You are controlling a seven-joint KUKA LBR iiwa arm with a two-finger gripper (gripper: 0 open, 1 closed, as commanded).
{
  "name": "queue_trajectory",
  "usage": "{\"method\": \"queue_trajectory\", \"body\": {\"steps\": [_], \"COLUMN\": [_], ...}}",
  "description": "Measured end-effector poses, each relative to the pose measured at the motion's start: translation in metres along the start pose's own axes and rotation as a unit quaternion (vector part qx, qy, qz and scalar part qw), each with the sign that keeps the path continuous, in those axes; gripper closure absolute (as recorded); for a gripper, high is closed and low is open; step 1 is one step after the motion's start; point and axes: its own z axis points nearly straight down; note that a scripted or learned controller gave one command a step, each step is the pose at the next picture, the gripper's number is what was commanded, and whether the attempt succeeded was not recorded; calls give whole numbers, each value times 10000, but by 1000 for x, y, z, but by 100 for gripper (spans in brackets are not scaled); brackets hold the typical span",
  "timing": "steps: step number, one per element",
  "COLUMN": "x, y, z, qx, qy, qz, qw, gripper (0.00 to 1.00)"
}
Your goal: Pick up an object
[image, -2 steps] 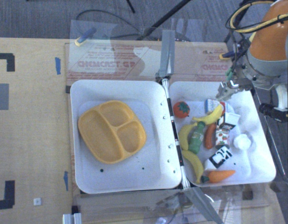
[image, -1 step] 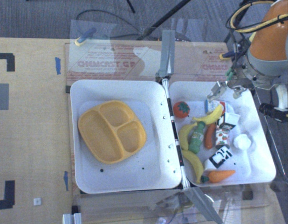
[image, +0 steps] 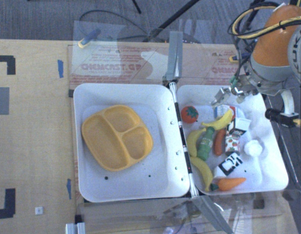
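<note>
While hanging over the right bin [image: 274, 177] at its far edge, clear of the yellow divided plate [image: 116, 137] in the left bin [image: 92, 186], gripper [image: 227, 94] spread and grasping nothing, above tomato [image: 190, 114], bananas [image: 201, 167], carrot [image: 229, 183].

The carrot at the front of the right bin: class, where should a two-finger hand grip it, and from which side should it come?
Grip the carrot across its thick orange middle, coming straight down from above. It lies flat and long, roughly left to right, so the fingers should close across its narrow width. Its green end touches a banana, so stay nearer the free pointed end. The hand is at the bin's far side.
</note>
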Motion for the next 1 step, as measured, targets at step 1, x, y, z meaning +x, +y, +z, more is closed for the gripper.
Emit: {"method": "queue_trajectory", "body": {"steps": [1], "x": [-25], "y": [-24], "z": [83], "qx": [-86], "qy": [-44], "qz": [-378], "qw": [9992], "gripper": [0]}}
